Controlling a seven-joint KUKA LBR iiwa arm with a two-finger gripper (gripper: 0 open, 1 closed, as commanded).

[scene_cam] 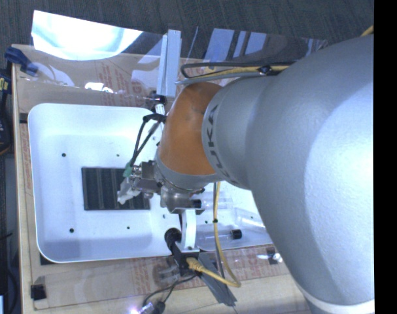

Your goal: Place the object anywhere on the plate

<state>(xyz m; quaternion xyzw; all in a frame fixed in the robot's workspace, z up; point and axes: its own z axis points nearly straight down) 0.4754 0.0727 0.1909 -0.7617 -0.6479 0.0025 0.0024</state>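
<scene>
Grey arm (303, 169) fills the right of the camera view, nearest the lens, its orange band (188, 133) over the seam between the 2 bins.

From the left: the left bin (54, 175) is a shallow white tray whose floor carries a dark ribbed rectangle (106, 188), lying flat near its middle. At that rectangle's right end sits the gripper (129, 190), low over the bin floor below the orange band; whether it is released, clenched or grasping anything cannot be told, since the wrist hides most of it. Black cables (142, 139) run from the wrist up toward the bin's far rim. Right of the wrist, a sliver of the right bin (241, 224) shows beneath the arm, crossed by a yellow cable (216, 241). Neither the object to be placed nor the plate can be made out.
</scene>
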